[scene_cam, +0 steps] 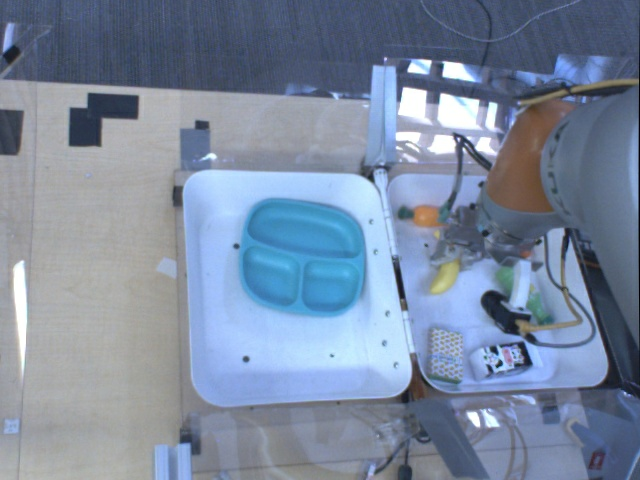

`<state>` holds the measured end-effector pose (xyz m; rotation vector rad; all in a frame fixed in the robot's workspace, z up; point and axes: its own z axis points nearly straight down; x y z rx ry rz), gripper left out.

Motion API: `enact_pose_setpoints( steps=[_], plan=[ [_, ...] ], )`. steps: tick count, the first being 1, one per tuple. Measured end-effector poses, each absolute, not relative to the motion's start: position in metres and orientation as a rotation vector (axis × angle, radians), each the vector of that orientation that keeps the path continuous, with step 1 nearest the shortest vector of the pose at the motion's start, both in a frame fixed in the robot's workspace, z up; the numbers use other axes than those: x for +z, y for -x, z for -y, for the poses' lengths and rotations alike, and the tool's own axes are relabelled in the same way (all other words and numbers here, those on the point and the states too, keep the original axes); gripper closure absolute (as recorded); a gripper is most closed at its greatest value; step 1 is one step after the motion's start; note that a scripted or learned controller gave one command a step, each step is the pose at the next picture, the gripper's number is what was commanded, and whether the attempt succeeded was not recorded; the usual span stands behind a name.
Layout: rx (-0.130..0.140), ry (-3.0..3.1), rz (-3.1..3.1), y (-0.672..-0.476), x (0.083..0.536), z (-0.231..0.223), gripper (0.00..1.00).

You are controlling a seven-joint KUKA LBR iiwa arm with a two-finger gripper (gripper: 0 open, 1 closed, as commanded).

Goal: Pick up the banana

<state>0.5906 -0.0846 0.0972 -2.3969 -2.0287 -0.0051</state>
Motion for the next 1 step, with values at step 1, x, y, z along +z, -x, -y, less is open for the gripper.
enact_pose_setpoints(
  steps=[1],
  plan=[
    [0.003, 2.538, 1.851, -0.6491, 0.1825, 0.0112, 1.00]
  ],
)
